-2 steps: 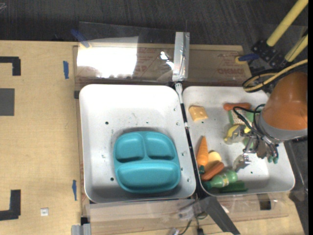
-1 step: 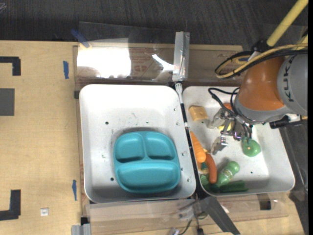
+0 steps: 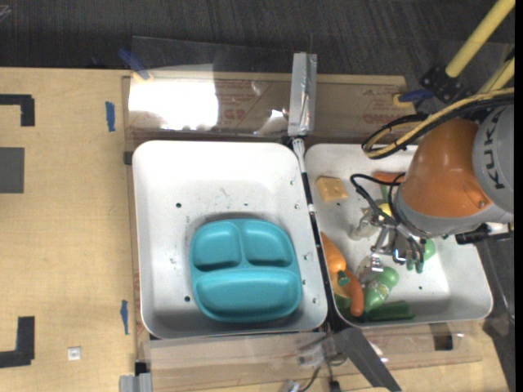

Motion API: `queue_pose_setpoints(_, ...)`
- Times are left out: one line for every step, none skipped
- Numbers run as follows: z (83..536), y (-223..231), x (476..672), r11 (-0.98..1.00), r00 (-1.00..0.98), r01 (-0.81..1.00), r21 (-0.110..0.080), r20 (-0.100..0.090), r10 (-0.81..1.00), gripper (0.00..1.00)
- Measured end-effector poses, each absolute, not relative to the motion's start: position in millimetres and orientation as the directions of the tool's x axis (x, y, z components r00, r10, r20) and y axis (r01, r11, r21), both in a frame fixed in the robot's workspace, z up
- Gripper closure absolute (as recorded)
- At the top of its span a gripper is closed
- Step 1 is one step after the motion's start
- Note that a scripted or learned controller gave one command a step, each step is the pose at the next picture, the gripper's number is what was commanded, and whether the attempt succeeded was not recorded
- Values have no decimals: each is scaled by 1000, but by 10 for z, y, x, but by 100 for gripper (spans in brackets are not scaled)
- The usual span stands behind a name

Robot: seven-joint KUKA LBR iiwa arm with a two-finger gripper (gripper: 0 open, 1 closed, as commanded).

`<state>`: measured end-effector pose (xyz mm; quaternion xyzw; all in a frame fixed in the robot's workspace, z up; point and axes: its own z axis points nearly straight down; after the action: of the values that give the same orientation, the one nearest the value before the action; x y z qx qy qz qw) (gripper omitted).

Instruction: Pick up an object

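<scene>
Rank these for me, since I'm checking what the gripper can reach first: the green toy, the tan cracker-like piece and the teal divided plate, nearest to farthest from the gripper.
From the gripper:
1. Green toy, just below it, right bin.
2. Tan cracker-like piece, up-left, same bin.
3. Teal divided plate, left bin.

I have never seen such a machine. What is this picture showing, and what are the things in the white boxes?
This is one camera above a bench, looking down. The grey arm with the orange band is a robot reaching in from the right. Its gripper, the metal hand, hangs low in the right bin, over small toy foods: an orange carrot-like piece, green pieces and a tan slice. I cannot tell whether it holds anything. The left bin holds a teal divided tray.
</scene>
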<state>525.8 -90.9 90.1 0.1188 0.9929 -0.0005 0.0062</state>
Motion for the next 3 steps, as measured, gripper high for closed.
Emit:
queue_pose_setpoints(931, -1233, 5460, 1000, -1000, -26, -2, -8, -26, 0)
queue_pose_setpoints(883, -1866, 6075, 993, -993, 119, 1, -9, 119, 0)
queue_pose_setpoints(887, -1811, 5804, 986, -986, 168, 1, -10, 168, 0)
